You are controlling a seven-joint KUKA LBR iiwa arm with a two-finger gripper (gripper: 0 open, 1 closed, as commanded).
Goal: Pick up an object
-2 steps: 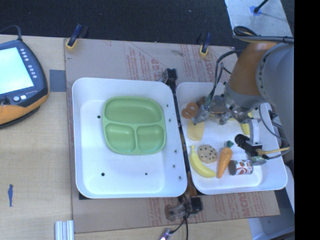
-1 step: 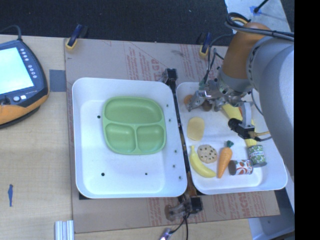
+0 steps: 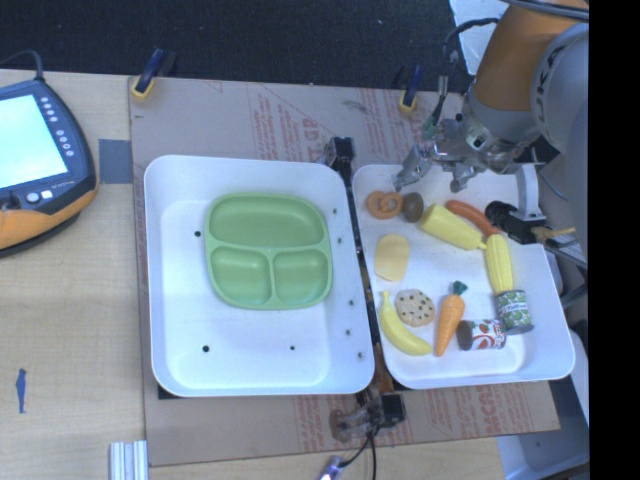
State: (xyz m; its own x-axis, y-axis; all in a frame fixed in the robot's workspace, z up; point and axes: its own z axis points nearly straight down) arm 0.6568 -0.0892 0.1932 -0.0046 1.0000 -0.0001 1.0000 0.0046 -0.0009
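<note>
Fingers of the gripper [image 3: 436, 172] stand apart with nothing between them, hanging over the far rim of the right bin [image 3: 545, 368]. Just below them lie a round orange slice [image 3: 381, 205] and a small brown piece [image 3: 412, 207], touching each other. To their right sit a yellow pepper [image 3: 450, 227] and a red chili [image 3: 468, 214]. Further out lie a corn cob [image 3: 498, 262], a green can [image 3: 513, 311], a pale chip [image 3: 392, 258], a cookie [image 3: 413, 307], a carrot [image 3: 449, 317] and a banana [image 3: 400, 332]. The left bin [image 3: 170, 348] holds 1 green divided plate [image 3: 269, 250].
</note>
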